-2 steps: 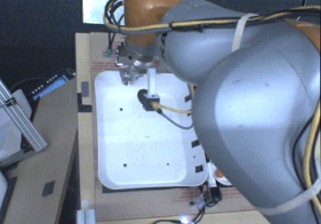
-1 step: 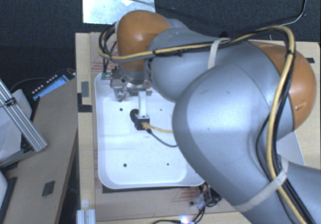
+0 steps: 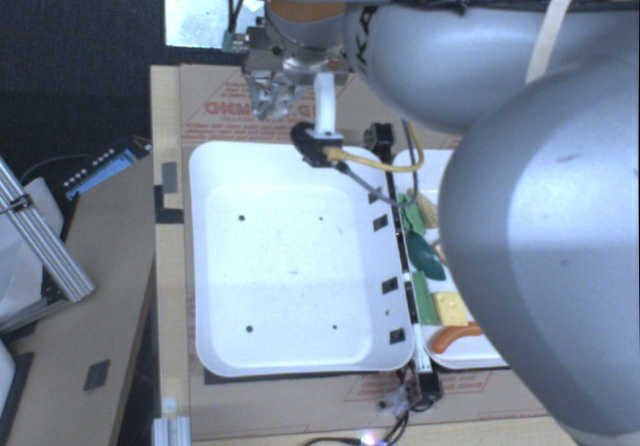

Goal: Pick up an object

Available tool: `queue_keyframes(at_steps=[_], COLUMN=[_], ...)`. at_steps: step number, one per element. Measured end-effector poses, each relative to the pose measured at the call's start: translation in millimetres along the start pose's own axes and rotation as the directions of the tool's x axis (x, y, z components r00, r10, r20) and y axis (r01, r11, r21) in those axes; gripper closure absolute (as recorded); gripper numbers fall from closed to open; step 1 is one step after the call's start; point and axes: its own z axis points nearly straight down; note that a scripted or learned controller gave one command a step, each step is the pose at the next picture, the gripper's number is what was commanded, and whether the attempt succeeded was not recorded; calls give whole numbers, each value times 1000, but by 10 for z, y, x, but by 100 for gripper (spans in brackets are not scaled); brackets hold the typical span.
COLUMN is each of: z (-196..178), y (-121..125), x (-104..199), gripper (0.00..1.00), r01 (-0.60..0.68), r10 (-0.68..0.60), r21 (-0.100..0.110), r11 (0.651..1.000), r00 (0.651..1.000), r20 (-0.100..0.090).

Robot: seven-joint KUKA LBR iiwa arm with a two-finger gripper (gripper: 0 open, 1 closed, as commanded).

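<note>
My gripper (image 3: 271, 100) hangs below the orange band, over the cardboard just beyond the far edge of the left bin (image 3: 215, 234). I see no object at it. The right bin (image 3: 470, 359) is mostly hidden behind the big grey arm. In the strip of it that shows lie a dark green object (image 3: 426, 255), a yellow block (image 3: 452, 309), an orange-red sausage-shaped thing (image 3: 455, 336) and a pale item (image 3: 426, 209) further back.
A black connector with a yellow cable (image 3: 318, 147) hangs over the left bin's far right corner. Black clips (image 3: 390, 286) line the divide between the bins. Off the bench to the left stands a metal rail (image 3: 45, 244).
</note>
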Motion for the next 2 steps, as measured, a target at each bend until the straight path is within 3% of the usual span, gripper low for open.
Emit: queue_keyframes(at_steps=[1,2], z=[1182,1994], y=[-44,-56], x=[-8,-12], gripper=[100,100], r01=[-3,0], r10=[2,0], r21=[18,17], r11=[1000,1000], r00=[1000,1000], r20=[6,6])
